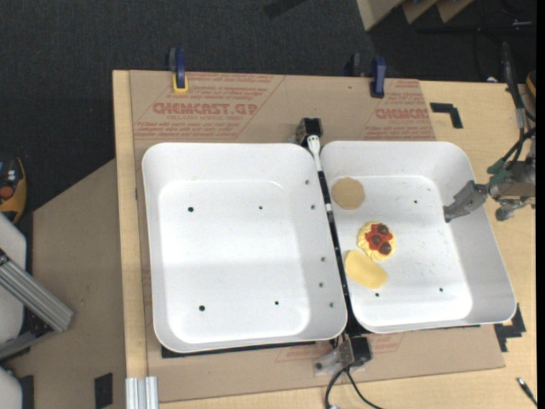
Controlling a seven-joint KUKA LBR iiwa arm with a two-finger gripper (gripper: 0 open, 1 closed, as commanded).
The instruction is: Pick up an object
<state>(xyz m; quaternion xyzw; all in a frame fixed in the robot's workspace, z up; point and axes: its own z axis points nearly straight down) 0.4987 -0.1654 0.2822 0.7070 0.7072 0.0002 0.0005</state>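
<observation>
Sitting on the worktop (255, 100), left bin (230, 245), then right bin (451, 262) with tan disc (347, 193), red-topped piece (377, 239), yellow piece (366, 271) near its left side. Hand (456, 207) over the bin's right rim, apart from them; grip state can't tell.

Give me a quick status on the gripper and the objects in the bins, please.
Gripper at right bin's right rim, holding nothing. Tan disc, red-topped piece, yellow piece lie near the divider. Path between looks open.
</observation>
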